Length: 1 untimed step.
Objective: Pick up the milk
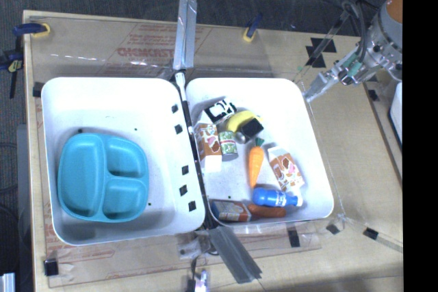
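The milk looks to be the small black-and-white patterned carton (220,109) lying at the back of the right bin (311,140), next to a yellow and black item (243,123). My gripper (315,87) hangs over the right bin's far right corner, reaching in from the upper right. It is well to the right of the carton and apart from it. Nothing shows held at its tip.
The right bin also holds two small boxes (217,143), a carrot (254,166), a white and brown carton (286,171), a blue bottle (274,198) and a red packet (231,210). A blue divided plate (102,176) lies in the left bin (68,96).
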Tool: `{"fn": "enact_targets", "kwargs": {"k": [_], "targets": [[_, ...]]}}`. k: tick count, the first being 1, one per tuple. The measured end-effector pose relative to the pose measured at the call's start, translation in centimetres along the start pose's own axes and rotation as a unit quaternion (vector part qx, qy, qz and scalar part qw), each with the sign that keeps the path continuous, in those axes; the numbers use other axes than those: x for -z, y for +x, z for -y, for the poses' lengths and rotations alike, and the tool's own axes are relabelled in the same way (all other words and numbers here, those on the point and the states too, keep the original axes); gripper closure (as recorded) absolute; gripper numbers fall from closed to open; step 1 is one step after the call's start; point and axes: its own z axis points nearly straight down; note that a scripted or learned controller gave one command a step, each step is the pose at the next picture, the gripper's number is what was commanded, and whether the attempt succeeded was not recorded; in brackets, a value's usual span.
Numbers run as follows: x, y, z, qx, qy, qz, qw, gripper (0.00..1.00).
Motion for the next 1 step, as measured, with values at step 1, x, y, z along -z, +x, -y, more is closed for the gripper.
{"fn": "enact_targets", "kwargs": {"k": [1], "targets": [[-10.00,5.05,0.94,0.042,0.002,-0.001,0.9991,1.00]]}}
